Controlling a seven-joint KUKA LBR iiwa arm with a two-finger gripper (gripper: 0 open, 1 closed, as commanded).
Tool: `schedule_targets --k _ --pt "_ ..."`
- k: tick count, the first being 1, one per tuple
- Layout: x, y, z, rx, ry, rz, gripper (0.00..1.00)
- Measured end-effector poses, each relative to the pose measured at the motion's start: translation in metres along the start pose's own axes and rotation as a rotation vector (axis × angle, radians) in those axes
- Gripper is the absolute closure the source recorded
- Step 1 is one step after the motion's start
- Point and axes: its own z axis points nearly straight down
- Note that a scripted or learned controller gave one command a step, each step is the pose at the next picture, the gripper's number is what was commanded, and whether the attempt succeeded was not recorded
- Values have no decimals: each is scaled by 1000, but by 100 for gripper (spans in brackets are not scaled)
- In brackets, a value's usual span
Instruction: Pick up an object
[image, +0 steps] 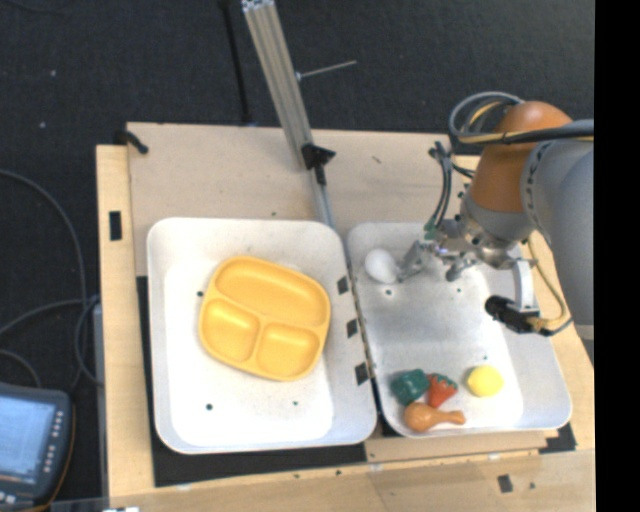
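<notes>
The gripper (432, 258) is poised near the white ball (379, 265) at the right bin's (540, 400) far-left corner. Whether it is spread cannot be told. The ball could be nudged against the wall and missed.

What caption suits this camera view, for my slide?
Arm's claw hovers beside a white egg in the right bin; yellow tray fills the left.

Grey arm (565, 215) with a rounded orange band (510, 150), grey looped cables above it, and a metal gripper (440, 255) with black parts.
</notes>
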Motion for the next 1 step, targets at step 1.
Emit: schedule_targets --k 1 --pt "-1 0 22 -1 -1 2 0"
